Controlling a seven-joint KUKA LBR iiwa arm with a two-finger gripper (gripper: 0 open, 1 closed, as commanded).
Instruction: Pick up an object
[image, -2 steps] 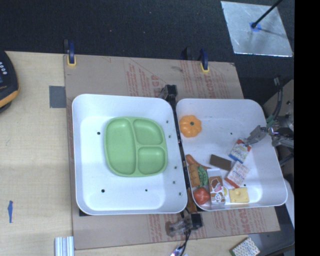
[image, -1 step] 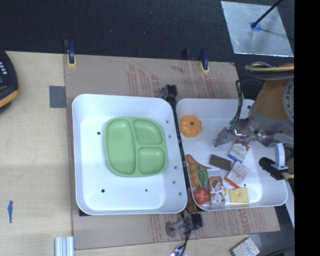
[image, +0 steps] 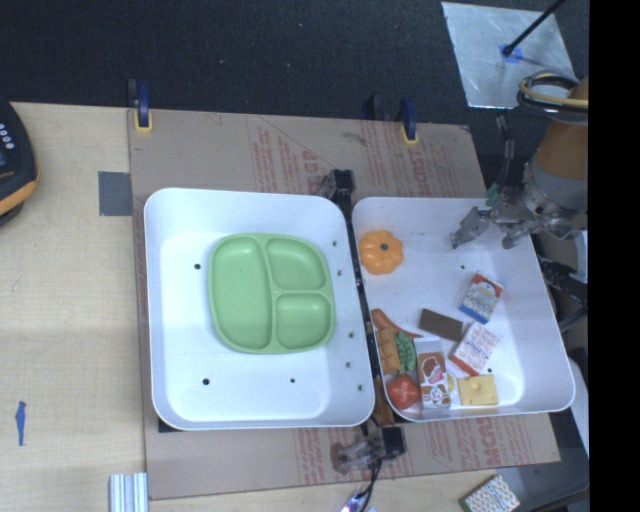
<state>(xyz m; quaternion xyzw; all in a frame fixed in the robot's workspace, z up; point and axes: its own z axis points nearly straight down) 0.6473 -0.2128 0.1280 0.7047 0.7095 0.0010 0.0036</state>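
My gripper (image: 487, 237) hangs over the far right corner of the right bin (image: 530, 300), its two fingers spread apart with nothing between them. An orange toy pumpkin (image: 380, 252) lies to its left at the bin's far left side. Nearer the front lie a small carton (image: 481, 297), a brown bar (image: 441, 323) and a red-and-white packet (image: 474, 349). Along the front edge lie a yellow cheese block (image: 479, 390), a picture card box (image: 433, 375), a red tomato (image: 403, 391) and an orange-and-green vegetable piece (image: 392, 345).
The left bin (image: 180, 380) holds a green divided plate (image: 271, 292). The arm's grey body with its orange band (image: 560, 150) rises at the far right. A dark device (image: 12, 160) sits at the bench's left edge.
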